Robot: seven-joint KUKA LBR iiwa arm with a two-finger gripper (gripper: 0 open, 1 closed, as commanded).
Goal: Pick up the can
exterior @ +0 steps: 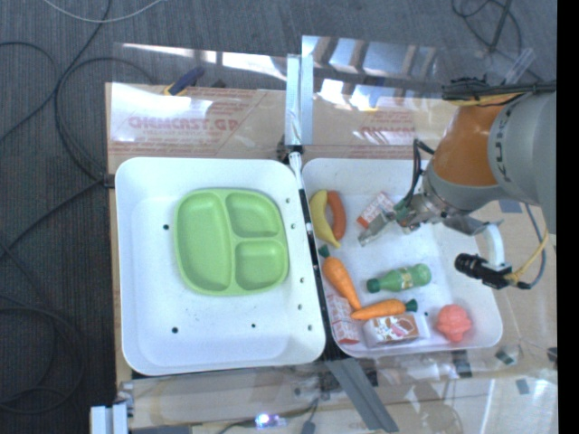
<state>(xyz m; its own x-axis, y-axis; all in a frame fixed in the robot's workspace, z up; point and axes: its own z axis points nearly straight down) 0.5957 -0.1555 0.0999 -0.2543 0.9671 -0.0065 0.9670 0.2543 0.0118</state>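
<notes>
The can is small, red and white, and lies tilted in the upper middle of the right bin. My gripper hangs low over the bin, right beside the can on its right and lower side. Whether it touches the can I cannot tell. The grey arm with its orange band reaches in from the right above the bin's far right corner.
In the right bin lie a banana, a red sausage, two carrots, a green bottle, a red berry-like toy and a small box. The left bin holds a green divided plate.
</notes>
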